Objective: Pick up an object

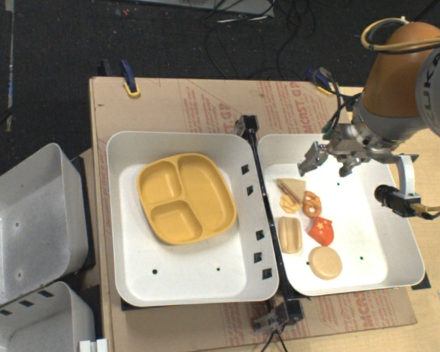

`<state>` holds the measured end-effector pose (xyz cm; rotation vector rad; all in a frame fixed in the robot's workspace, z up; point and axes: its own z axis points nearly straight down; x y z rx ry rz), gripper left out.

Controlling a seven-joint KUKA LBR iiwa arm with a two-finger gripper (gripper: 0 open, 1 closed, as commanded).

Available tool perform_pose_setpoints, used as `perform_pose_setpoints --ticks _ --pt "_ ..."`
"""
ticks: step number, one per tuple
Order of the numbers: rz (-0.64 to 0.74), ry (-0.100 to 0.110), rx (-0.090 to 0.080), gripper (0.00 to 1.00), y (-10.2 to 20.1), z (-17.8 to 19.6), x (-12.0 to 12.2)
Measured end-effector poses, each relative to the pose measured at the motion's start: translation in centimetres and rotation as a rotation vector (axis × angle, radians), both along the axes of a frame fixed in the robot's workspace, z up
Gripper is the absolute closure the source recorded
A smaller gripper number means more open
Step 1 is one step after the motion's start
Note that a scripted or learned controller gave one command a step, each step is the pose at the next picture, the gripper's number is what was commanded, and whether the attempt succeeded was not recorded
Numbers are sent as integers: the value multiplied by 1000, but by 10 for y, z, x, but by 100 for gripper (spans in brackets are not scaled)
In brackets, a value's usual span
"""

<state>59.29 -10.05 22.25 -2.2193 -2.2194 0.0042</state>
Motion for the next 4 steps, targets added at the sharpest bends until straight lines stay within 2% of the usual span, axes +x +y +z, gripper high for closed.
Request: perform_pose_setpoints --ticks 1,2,3,4 --pt "-2 0 0 0 -2 -45 -5" --pt "-2 -1 0 0 -4 -107 -3" --pt "-4 -5 -1 100 -4 -94 -3" --pt "2 -8 -1 100 1 -51 -3"
